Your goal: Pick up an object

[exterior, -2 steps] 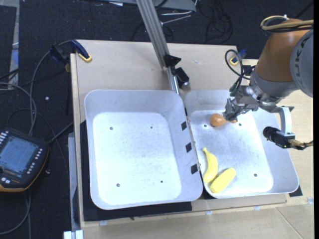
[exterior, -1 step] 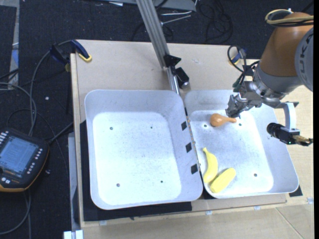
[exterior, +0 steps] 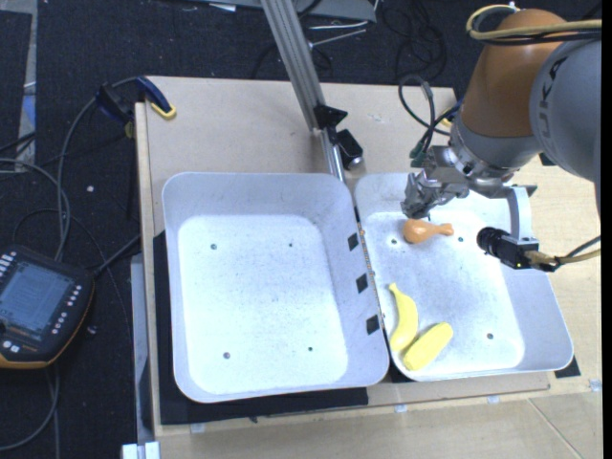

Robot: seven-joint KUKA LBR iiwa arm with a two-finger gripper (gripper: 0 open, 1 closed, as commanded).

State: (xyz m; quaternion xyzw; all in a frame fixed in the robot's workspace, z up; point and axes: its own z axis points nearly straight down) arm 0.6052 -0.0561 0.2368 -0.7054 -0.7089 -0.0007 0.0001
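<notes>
My arm [exterior: 535,84] reaches in from the right of the frame, its orange band sitting high at the upper right. My gripper [exterior: 421,202] hangs over the far end of the right bin [exterior: 535,347], pointing down just above a small orange drumstick toy [exterior: 424,229]. From this angle I cannot tell how my fingers stand, and nothing shows between them. The drumstick lies on the bin floor near its upper edge, the thin end pointing right, just below my gripper tip; whether they touch I cannot tell.

Lower in the same bin, near its left wall, a yellow banana [exterior: 402,316] lies curved, and a yellow oblong piece [exterior: 427,345] rests just beside it at the lower right, the two touching or nearly so. Both are well apart from the drumstick.

The left bin [exterior: 182,208] fills the middle of the frame. A handheld control pad [exterior: 33,304] sits on the dark floor at the far left, and a slanted metal pole [exterior: 296,55] rises from the bench between the bins.
</notes>
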